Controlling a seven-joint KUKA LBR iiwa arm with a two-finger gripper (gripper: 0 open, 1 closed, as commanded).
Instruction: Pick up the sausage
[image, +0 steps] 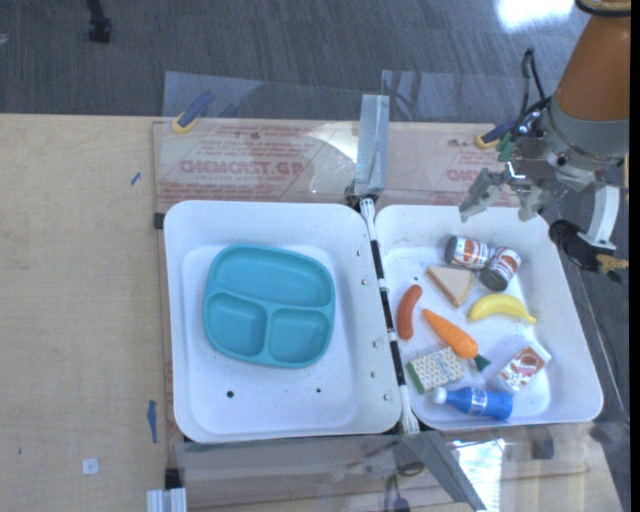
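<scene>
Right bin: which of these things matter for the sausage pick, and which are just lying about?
For the job:
sausage
gripper

Lying about:
carrot
banana
sandwich wedge
two cans
blue bottle
cracker
small carton
teal divided plate

The sausage (406, 311) lay near the right bin's (572, 300) left wall, with bare white floor above it and to its upper right, so a way down from above stood open there. On its right the carrot (452, 333) lay close, slanting toward the bin's middle, and the sandwich wedge (452, 284) sat just beyond the open patch. Below it the cracker (435, 368) lay near its lower end. The divider (380, 300) between the bins ran just beside its left. Two cans (483, 260), the banana (502, 307), the carton (522, 367) and the blue bottle (476, 401) crowded the bin's right and lower parts. The gripper (505, 196) hung over the bin's upper edge, apart from all of them.
</scene>
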